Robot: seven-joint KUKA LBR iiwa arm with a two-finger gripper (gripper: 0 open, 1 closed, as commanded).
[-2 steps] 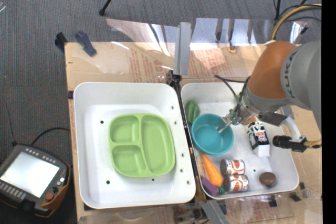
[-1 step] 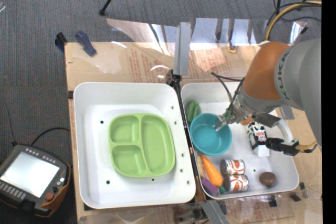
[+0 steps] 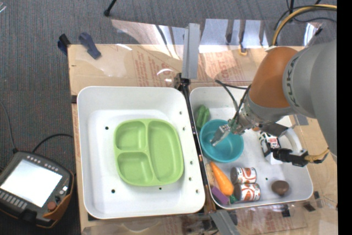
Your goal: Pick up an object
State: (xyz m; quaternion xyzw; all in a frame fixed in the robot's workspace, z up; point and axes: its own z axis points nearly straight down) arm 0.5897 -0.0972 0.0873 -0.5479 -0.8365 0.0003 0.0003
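Two white bins sit on the bench; in the right bin (image 3: 306,184), the gripper (image 3: 222,135) hangs over a blue bowl (image 3: 228,150), its fingers apart, holding nothing.

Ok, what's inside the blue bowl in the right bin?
The gripper reaches down into the blue bowl. The bare blue floor shows toward its near side; nothing else is visible inside. The part beneath the gripper is covered.

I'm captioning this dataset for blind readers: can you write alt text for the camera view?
A grey robot arm's gripper hangs over a blue plastic bowl in the right white bin, beside an orange carrot and two cans. The left white bin holds a green divided plate.
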